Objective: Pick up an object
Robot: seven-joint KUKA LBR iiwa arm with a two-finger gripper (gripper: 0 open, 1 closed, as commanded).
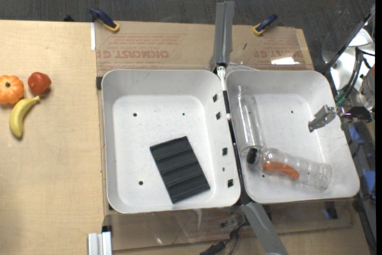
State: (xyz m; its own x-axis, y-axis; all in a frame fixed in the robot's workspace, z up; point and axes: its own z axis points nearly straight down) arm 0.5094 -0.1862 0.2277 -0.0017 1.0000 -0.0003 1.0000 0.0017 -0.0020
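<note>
Landmark: I take the right-hand shallow white plastic bin (334, 185) as my reference for every place below.
Hand: the grey metal two-finger hand (320, 119) sits over the right edge of that bin, about halfway along it, reaching in from the right.
Hand state: I cannot tell how far it is open from this angle; I see nothing between its parts.
Clear plastic bottle with black cap and orange piece inside (289, 168): lies on its side across the near part of the bin floor, cap end toward the bin's left wall. It is below and to the left of the hand, apart from it.
Clear plastic tube (248, 118): lies along the left wall of the same bin, its lower end near the bottle's black cap. It is well to the left of the hand.
Dark ribbed rectangular block (179, 169): lies tilted in the left-hand white bin (113, 128), beyond the landmark bin's left wall, well apart from the hand.
Fruit: an orange (10, 90), a red apple (39, 83) and a yellow banana (20, 117) lie together on the light wooden desk (48, 188), far left of both bins.
</note>
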